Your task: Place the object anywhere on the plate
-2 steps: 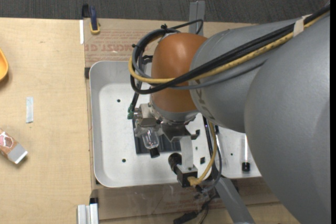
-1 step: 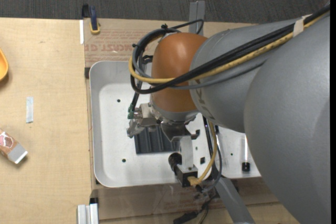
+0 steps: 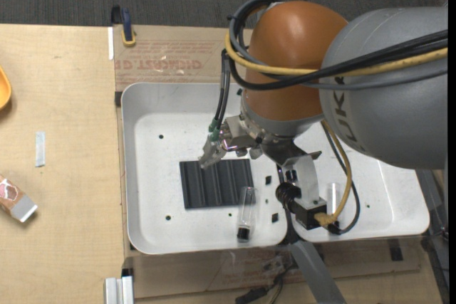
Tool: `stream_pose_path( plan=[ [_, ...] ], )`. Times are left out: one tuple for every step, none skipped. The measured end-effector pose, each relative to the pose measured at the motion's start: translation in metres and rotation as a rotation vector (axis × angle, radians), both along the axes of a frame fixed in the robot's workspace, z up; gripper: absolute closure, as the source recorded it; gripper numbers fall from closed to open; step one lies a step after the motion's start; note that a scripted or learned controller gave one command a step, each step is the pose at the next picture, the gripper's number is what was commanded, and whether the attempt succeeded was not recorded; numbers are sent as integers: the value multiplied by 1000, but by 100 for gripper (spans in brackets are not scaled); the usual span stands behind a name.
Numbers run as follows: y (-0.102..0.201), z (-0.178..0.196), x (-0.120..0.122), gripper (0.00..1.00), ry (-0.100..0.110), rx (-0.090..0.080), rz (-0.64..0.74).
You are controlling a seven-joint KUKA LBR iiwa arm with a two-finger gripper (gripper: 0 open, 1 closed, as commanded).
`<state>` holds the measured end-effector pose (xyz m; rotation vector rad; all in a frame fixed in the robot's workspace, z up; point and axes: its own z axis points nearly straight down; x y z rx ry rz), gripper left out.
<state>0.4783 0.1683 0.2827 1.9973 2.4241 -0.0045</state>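
A dark ribbed rectangular plate lies flat in the left bin. A clear tube with a black cap lies at the plate's lower right corner, its upper end over the plate edge and its capped end on the bin floor. My gripper hangs under the orange wrist band, its tip just above the plate's top left corner, well apart from the tube. Nothing shows in it. The arm hides the bin's right part.
The right bin holds a small clear piece, near a yellow cable loop and a black connector. On the bench at left lie a white strip and a red-and-white packet. Cardboard lies behind the bins.
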Motion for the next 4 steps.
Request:
stream_pose_path(
  plan=[
    [-1, 8, 1, 100, 3, -4, 0],
    [-4, -1, 0, 100, 1, 0, 46],
    [9, -9, -1, 100, 3, 0, 91],
    [10, -6, 9, 100, 1, 0, 109]
  ],
)
